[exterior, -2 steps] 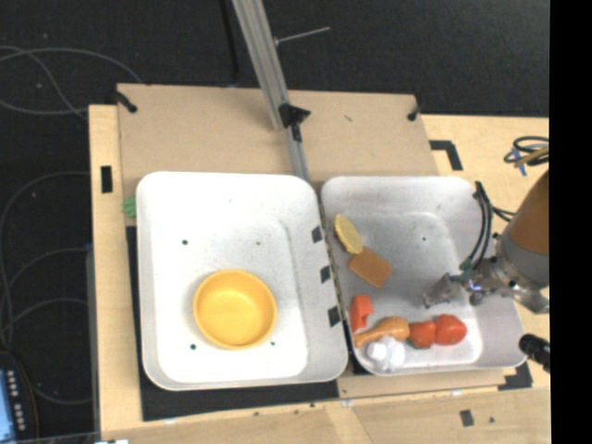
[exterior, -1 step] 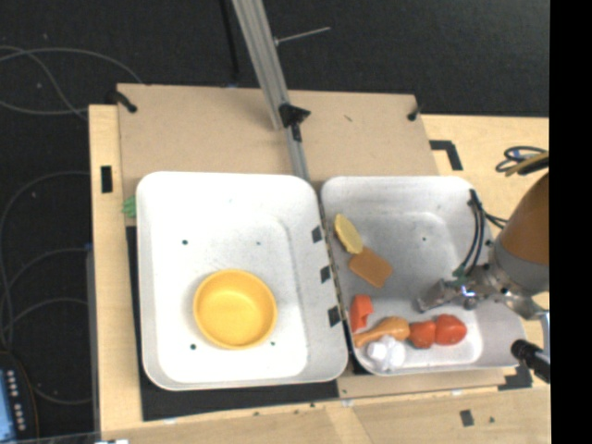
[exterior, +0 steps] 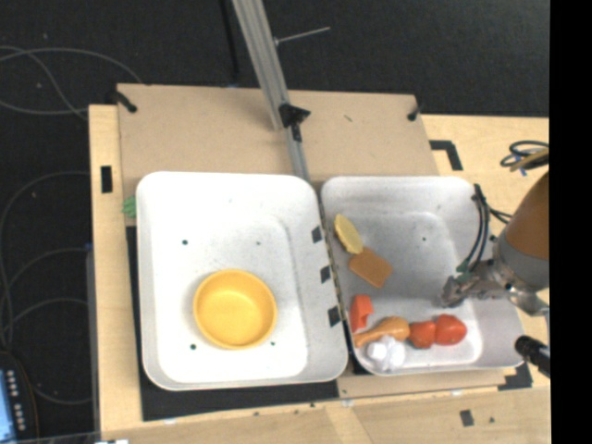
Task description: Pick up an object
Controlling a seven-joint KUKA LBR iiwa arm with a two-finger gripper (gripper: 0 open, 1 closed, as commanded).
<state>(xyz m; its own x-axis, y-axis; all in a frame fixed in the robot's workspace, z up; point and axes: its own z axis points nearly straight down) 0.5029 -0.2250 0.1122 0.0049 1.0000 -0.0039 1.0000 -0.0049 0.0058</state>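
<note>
objects lie clustered in the right bin (exterior: 407, 202), all to the camera-left of the gripper (exterior: 455, 291), which sits low over the bin floor near its right wall. nearest the gripper, just below and left of it, is a red piece (exterior: 450, 329) with its long axis running roughly left to right along the bin's front edge; it touches a darker red-orange piece (exterior: 422, 334) on its left. further left along that same line lies an orange, carrot-like piece (exterior: 386, 327), long axis also left to right and tilted slightly, its thin end pointing away from the gripper. below it rests a small white lump (exterior: 387, 353) in the front corner. a short red piece (exterior: 361, 309) stands upright-looking in the view, long axis running front to back, against the left wall. well to the left and a little above the gripper are a tan block (exterior: 371, 268), set at a slant, and a pale yellow piece (exterior: 349, 234) beyond it, its long axis angled toward the back left. the arm (exterior: 529, 239) comes in from the right edge — orange band above the grey wrist, dark cables looping beside it — and bends down and leftward to the gripper. the fingers are small and dark against the bin, and i cannot tell whether they are apart or together; nothing shows between them. far left of the gripper, in the left bin (exterior: 185, 211), sits a yellow bowl (exterior: 235, 308), mouth up.
</note>
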